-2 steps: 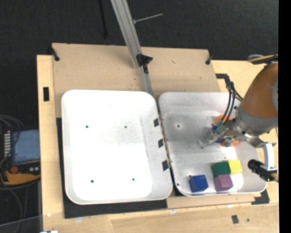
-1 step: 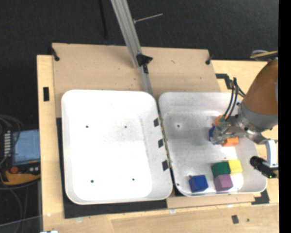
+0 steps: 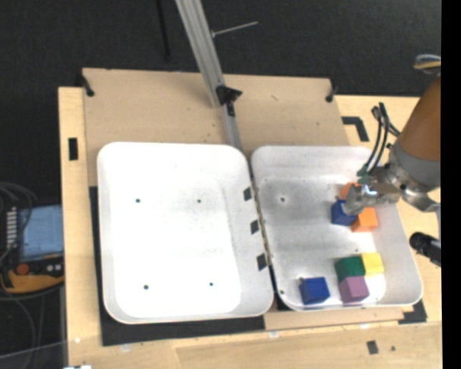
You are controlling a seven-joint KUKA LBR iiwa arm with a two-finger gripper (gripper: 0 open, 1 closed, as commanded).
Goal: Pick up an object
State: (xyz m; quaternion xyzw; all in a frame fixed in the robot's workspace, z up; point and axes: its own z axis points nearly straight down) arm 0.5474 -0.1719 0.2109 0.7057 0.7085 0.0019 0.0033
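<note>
Hovering low in the right white plastic bin (image 3: pixel 292 167), the metal two-finger gripper (image 3: pixel 356 204) met a blue cube (image 3: pixel 341 214) and orange block (image 3: pixel 366 220); finger state unclear; open floor lay leftward.

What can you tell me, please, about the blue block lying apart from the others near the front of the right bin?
The blue block is a small cube of solid, matte blue. It sits flat on the floor of the right bin, near the front rim, slightly left of the purple block, apart from it. Nothing touches it but the bin.
</note>
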